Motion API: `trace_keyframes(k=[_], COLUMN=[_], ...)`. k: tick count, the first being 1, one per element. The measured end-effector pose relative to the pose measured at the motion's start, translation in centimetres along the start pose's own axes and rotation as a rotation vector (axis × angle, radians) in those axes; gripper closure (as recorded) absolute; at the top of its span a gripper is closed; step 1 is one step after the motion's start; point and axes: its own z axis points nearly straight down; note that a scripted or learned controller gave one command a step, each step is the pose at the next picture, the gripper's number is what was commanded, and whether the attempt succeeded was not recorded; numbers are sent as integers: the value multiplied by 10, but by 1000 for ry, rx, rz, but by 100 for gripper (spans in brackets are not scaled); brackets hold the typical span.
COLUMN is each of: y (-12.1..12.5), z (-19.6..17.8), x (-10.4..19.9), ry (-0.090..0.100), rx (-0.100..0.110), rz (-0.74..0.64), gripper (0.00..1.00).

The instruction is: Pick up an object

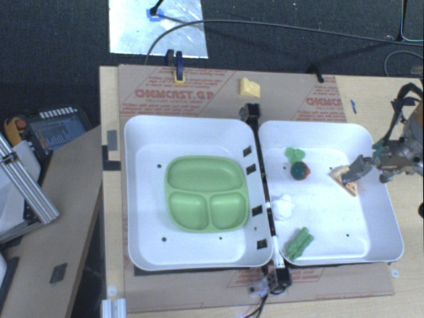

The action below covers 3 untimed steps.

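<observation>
The right white bin holds several small objects. A tan wedge-shaped piece lies near its right side. My gripper reaches in from the right, with its tip directly over or against that wedge's upper right end. Whether the wedge is gripped is unclear. A blue and red ball sits left of the wedge, with a small green piece just behind it. A white lump rests by the bin's left wall. Near the front left corner lies a green ridged piece.
The left white bin holds a green divided plate. A yellow block and a blue and yellow clamp sit on the cardboard behind the bins. Cables run across the dark floor at the back.
</observation>
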Motion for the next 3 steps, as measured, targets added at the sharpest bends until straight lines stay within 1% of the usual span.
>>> trace_keyframes(k=[1, 2, 3], y=[2, 6, 7], z=[-5, 57, 100], x=[0, 0, -4], ry=[-2, 0, 0], rx=[-10, -4, -5], rz=[-3, -1, 0], gripper=[0, 0, 0])
